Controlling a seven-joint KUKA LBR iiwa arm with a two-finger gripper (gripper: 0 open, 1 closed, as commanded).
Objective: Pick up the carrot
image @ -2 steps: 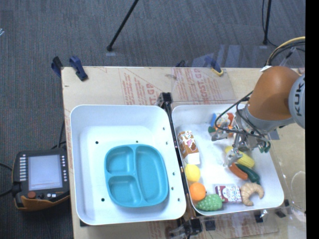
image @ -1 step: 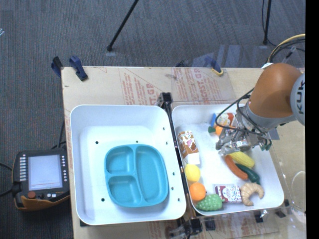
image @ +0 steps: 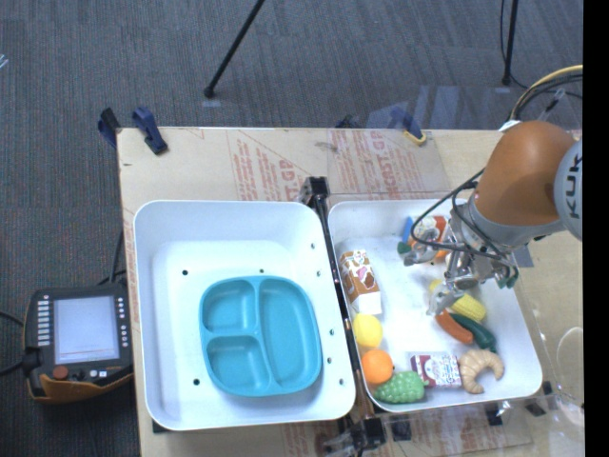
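Note:
The carrot (image: 455, 327) is a small orange piece with a green top, lying in the right bin (image: 525, 350) near its right wall. It rests just below a yellow corn cob (image: 469, 306). My gripper (image: 448, 295) hangs over the right bin, just above and left of the corn and the carrot. Nothing can be seen held in it. The grey arm with its orange band (image: 521, 172) reaches in from the right.
The right bin also holds a milk carton (image: 361, 279), a lemon (image: 367, 331), an orange (image: 378, 366), green grapes (image: 403, 387), a small carton (image: 434, 368), a croissant (image: 481, 367) and a colourful item (image: 424, 235). A teal divided plate (image: 259, 335) lies in the left bin (image: 166, 255).

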